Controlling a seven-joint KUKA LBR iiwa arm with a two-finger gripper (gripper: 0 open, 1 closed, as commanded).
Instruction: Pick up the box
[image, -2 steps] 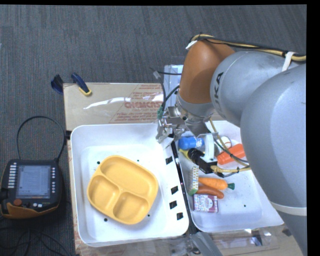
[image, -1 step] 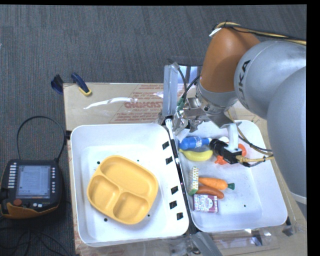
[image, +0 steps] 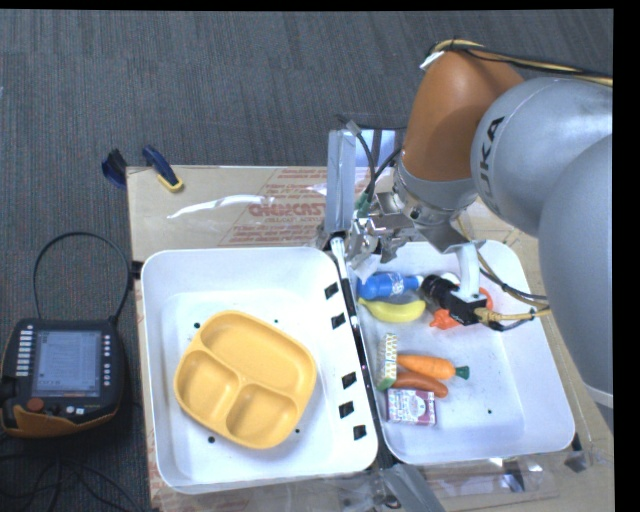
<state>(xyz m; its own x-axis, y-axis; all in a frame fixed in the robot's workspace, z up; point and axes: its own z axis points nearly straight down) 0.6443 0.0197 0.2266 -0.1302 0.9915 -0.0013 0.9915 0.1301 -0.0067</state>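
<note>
The small box (image: 411, 407) lies in the right bin (image: 520, 420) near its front edge, just below a carrot (image: 428, 366), while the claw (image: 372, 237) hangs over the bin's far left corner, well apart from it, its grip hidden from view.

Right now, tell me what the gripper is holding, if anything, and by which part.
It cannot be told: the grey arm's gripper hangs over the right white bin's far edge. The small maroon box lies untouched.
</note>
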